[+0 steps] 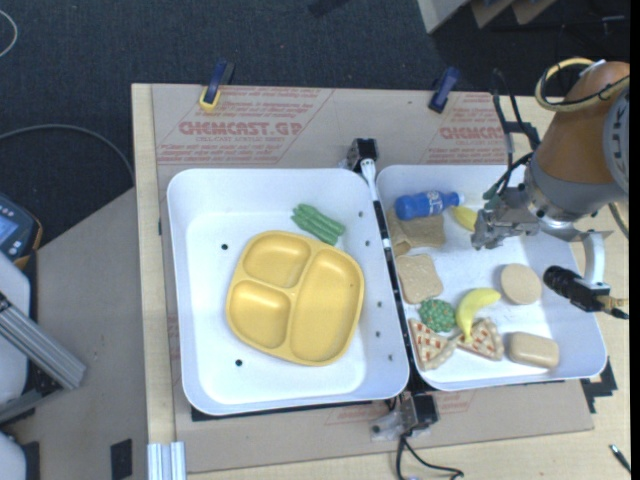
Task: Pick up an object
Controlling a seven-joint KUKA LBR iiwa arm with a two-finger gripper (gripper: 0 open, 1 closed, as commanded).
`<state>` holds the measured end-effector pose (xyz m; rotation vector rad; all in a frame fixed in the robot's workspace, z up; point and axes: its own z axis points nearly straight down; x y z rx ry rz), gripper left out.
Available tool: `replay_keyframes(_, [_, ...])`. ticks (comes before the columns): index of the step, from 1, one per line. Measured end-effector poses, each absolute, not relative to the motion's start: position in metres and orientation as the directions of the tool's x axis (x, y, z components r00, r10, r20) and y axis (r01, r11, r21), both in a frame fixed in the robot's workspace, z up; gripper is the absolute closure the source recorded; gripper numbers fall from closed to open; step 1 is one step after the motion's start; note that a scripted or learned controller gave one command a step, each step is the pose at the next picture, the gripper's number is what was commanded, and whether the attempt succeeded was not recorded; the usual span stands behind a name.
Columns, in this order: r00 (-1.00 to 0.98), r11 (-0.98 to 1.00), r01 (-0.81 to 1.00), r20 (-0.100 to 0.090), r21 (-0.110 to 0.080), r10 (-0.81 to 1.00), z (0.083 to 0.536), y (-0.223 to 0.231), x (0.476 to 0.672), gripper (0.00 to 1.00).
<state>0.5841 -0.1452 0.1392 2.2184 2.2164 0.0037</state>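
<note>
The right bin (575,363) holds several toy foods: a blue bottle (424,205), a small yellow piece (463,217), bread slices (419,276), a broccoli floret (437,315), a banana (476,306), pizza slices (482,340), a round tan cookie (520,284) and a tan loaf (532,349). My gripper (490,234) hangs low over the far part of this bin, just right of the yellow piece and above the cookie. Nothing shows between its fingers.
The left bin (190,268) contains a yellow divided plate (295,296) and green beans (318,223) near its far right corner. Clamps (213,86) sit on the board's far edge. The arm's grey body (575,158) looms over the right bin's far right side.
</note>
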Motion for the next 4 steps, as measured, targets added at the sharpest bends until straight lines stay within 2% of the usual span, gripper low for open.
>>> replay_keyframes(2, [-0.001,0.001,1.0,-0.002,0.007,1.0,0.228,-0.138,0.581,1.0])
replay_keyframes(3, [-0.005,0.005,1.0,0.0,0.003,1.0,0.22,-0.092,0.595,1.0])
replay_keyframes(4, [-0.006,0.006,1.0,0.002,-0.002,1.0,0.218,-0.035,0.591,1.0])
